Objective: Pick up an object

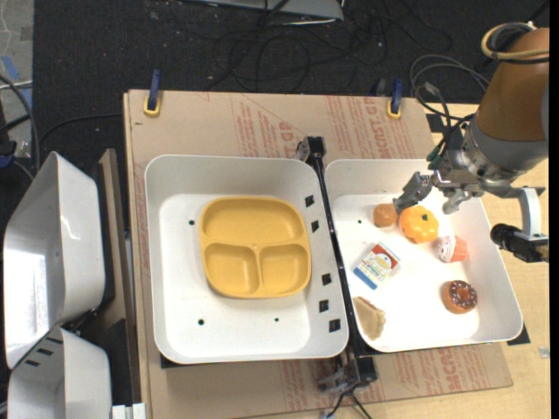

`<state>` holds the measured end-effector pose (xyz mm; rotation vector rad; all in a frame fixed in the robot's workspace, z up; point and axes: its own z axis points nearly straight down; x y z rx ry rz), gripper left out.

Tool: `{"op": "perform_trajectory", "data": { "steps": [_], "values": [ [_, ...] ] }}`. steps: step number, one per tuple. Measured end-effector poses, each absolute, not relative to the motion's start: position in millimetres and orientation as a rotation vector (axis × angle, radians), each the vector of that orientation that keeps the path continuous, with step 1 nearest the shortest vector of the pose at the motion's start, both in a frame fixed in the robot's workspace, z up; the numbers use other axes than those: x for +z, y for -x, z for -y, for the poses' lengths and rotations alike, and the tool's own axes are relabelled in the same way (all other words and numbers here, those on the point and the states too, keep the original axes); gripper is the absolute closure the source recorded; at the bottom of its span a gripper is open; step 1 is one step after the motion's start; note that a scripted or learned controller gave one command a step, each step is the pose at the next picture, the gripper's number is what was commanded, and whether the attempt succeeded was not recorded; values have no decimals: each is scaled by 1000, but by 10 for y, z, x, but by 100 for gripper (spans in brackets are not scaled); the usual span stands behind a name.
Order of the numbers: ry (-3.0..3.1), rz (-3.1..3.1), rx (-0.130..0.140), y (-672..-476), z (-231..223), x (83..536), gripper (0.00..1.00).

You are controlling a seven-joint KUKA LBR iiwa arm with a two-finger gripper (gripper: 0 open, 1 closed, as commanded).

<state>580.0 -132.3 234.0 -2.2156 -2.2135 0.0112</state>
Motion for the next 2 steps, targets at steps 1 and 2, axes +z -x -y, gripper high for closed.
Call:
{"op": "perform_trajectory", "data": {
  "steps": [1,2],
  "values": [
    [2220,2222,0,-5825,1321,2403,0],
    [2220,2219,4,-5832,1316,1971,0]
  ]
}}
